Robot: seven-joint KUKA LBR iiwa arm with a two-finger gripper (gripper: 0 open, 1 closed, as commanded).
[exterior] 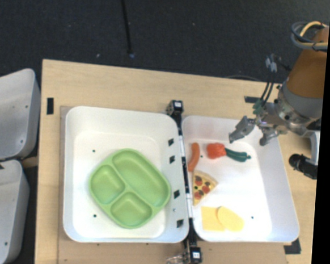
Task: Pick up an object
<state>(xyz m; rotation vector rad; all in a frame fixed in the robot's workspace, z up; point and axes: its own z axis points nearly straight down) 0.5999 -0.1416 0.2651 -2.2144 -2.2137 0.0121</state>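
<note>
The right bin [274,194] holds several toy foods: an orange sausage [194,156], a red vegetable with a green stem [226,152], a pizza slice [201,187] and yellow cheese pieces [220,219]. My gripper [254,134] hangs over the bin's far right part, above and to the right of the red vegetable. Its fingers are spread apart and nothing sits between them.
The left bin [80,127] carries a green three-compartment plate [129,187]. A divider with black clips [180,169] runs between the bins. The arm's body [305,83] rises at the right edge. White chairs [7,116] stand to the left of the bench.
</note>
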